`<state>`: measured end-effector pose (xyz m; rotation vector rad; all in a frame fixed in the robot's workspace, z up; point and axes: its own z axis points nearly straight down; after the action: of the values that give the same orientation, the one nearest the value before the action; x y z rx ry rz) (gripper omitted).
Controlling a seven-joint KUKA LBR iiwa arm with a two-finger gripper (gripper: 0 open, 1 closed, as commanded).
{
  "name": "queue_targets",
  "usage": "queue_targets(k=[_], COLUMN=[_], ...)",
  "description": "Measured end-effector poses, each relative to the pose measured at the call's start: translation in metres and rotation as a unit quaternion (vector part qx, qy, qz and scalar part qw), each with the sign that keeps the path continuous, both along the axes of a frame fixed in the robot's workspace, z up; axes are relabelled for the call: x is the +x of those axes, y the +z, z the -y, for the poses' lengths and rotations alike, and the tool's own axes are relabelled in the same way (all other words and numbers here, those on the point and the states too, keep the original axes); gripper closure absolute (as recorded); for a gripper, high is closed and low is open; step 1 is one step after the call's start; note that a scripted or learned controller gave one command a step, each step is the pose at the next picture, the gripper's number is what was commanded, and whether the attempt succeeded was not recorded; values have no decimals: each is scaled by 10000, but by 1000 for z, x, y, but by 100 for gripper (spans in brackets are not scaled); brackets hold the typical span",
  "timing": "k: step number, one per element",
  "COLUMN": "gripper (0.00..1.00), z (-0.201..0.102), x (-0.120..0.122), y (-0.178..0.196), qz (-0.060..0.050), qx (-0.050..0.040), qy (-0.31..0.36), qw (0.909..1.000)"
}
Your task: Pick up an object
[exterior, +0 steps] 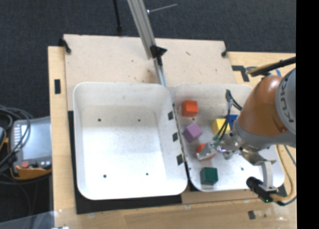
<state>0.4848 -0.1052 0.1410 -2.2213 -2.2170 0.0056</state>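
Observation:
The right bin (227, 185) holds several small blocks. An orange cube (189, 107) lies near its back left, with a purple cube (192, 132) just in front of it. A yellow block (220, 125) sits beside a blue piece (231, 119), both partly under the arm. A green cube (209, 175) rests near the front rim. My gripper (213, 150) is low in the middle of the bin, right beside a small red object (201, 149) that it partly hides. Whether it touches the red object cannot be told.
The left bin (124, 138) is a wide white tray next to the right one. A slanted metal rail (142, 19) rises behind the bins. The arm's orange band (261, 108) covers the right bin's right half. A grey pendant (30, 143) lies off the bench's left.

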Motion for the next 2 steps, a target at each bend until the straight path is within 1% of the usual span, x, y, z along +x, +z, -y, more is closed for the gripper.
queue_targets(k=[1, 2], gripper=[0, 100], z=[2, 2], x=[1, 3], y=[-44, -32], qz=[37, 64], qx=[-9, -5], qy=[1, -37], qw=[10000, 10000])
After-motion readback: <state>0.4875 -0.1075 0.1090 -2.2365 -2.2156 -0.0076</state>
